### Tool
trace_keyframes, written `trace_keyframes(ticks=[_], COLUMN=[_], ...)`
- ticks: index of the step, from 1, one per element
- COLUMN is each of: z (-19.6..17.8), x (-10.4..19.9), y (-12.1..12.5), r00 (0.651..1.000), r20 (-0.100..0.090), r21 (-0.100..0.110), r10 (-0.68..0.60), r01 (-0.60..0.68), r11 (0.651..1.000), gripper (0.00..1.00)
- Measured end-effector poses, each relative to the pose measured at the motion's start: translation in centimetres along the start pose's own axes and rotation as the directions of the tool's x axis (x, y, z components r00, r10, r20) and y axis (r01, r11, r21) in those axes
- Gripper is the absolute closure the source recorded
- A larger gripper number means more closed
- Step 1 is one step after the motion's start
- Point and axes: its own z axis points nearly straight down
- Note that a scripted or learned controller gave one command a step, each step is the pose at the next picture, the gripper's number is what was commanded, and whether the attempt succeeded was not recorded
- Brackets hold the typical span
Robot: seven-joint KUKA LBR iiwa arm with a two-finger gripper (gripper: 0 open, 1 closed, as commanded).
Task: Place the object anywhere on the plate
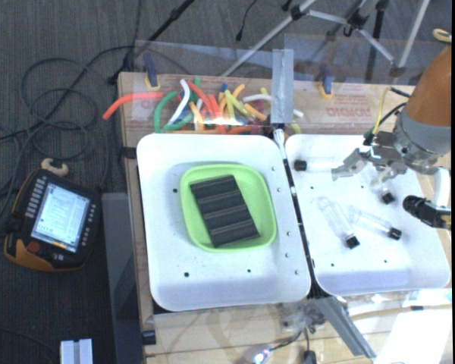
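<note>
Bright, even overhead light, with a soft and slightly washed-out picture.

The two white bins were so brightly lit that their floors lost nearly all texture, and the right one glared most near its front rim. Shadows were faint and short: a thin dark line lay under the green plate, and the dark ridged block on it kept little detail. The grey floor looked dimmer and grainy. The arm at the right was blurred, and the clear plastic wall behind the bins showed pale reflections.
</note>
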Motion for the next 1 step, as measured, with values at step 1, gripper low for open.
trace_keyframes(ticks=[1], z=[0.74], x=[4.75], y=[-5.91], r00=[0.968], r20=[-0.004], r21=[0.000], r10=[-0.249], r01=[0.249], r11=[0.968], gripper=[1.00])
